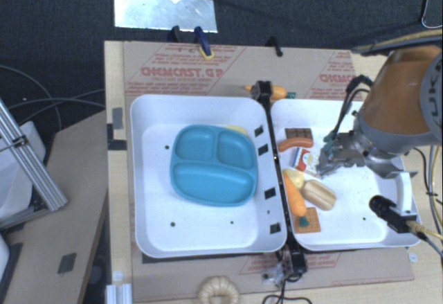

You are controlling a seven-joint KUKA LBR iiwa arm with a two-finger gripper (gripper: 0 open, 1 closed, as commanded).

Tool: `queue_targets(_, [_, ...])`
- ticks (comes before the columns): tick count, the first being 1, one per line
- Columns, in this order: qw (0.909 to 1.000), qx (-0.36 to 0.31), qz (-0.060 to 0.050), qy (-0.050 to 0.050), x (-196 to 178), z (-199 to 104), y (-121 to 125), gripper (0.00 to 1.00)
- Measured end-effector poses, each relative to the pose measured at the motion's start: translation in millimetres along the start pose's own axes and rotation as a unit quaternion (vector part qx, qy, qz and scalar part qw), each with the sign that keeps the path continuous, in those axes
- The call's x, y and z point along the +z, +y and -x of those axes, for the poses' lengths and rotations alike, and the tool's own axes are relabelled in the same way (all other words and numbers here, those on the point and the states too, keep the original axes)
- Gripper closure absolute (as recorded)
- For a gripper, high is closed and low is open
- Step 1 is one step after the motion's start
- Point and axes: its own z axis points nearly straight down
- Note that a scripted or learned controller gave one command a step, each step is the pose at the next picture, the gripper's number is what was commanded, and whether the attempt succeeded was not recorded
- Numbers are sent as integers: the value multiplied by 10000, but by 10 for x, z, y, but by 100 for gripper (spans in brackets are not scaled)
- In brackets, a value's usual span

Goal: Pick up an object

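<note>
The right bin (360, 223) holds several toy foods at its left side. A brown ridged bar (299, 135) lies over a red sausage (291, 145), with a small red and white carton (300, 157) just below them. Further down lie a pale yellow piece (292, 176), an orange carrot (296, 200), a tan bread roll (318, 194) and a brown cracker (309, 221). My gripper (324, 161) hangs low over the bin, just right of the carton and above the bread roll. Nothing visible is lifted.
In the left bin (156, 226) lies a blue divided plate (213, 164), with a yellow piece (237, 130) peeking out behind it. A black divider clamp (264, 91) and an orange item (277, 93) sit at the bins' far junction. A beige ring (218, 290) lies at the bench front.
</note>
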Motion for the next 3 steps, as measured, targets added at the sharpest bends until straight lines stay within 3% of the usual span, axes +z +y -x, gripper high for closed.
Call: queue_targets(3, [10000,27,14,-10,16,45,67,100])
